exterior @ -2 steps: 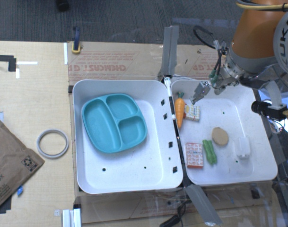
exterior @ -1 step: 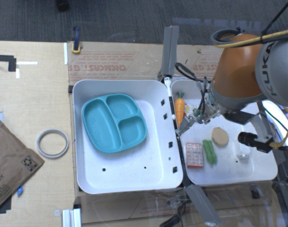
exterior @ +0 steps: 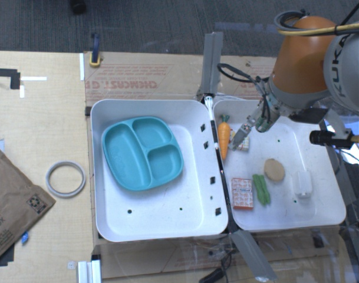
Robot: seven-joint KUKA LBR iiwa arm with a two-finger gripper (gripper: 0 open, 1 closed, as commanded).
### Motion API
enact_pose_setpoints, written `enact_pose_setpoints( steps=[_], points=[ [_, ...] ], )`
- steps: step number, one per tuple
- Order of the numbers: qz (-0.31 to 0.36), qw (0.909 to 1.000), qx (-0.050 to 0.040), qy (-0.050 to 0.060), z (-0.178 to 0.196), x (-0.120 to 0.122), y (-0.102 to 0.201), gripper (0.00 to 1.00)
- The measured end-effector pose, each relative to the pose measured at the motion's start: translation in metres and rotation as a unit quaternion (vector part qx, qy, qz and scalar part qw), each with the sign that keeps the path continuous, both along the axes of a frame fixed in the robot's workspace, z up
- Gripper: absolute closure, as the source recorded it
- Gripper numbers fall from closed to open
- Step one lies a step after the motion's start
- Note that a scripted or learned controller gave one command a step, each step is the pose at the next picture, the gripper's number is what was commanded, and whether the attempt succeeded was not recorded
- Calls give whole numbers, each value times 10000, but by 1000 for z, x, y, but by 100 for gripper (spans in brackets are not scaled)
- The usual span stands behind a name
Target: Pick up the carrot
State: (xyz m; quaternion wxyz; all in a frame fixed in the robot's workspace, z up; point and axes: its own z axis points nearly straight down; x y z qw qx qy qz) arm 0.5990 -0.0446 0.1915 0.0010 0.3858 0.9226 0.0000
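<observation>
1. The jaws point(exterior: 240, 135) are hanging low over the right bin point(exterior: 320, 217), near its upper left corner, tilted down and to the left; whether they are open or closed cannot be told from this slant.
2. The carrot point(exterior: 224, 139) is lying in the right bin against its left wall, green top pointing away from the camera, just to the left of the jaws; nothing is showing between the fingers.
3. A small pale packet point(exterior: 243, 145) is sitting just beside the jaws, partly under them.
4. The arm point(exterior: 303, 58) is reaching in from the right, its orange band above the wrist.
5. Further down the right bin, a round tan piece point(exterior: 274, 170) is resting near the middle, a green pod-shaped item point(exterior: 261, 189) is lying just below it, a red-and-white box point(exterior: 242, 193) is sitting to the left of that, and a white object point(exterior: 303, 183) is lying towards the right wall.
6. The left bin point(exterior: 108, 217) is holding a blue divided plate point(exterior: 143, 152).
7. On the worktop point(exterior: 38, 134) to the left, a tape ring point(exterior: 65, 178) and a brown cardboard box point(exterior: 11, 205) are lying well apart from the bins.
</observation>
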Motion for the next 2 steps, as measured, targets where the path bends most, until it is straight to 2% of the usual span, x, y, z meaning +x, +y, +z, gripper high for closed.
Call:
enact_pose_setpoints(
  steps=[1,2],
  points=[
    [1158,9933,-1,-8,9,24,46,0],
    [2858,9583,-4,-14,1,48,41,0]
  ],
)
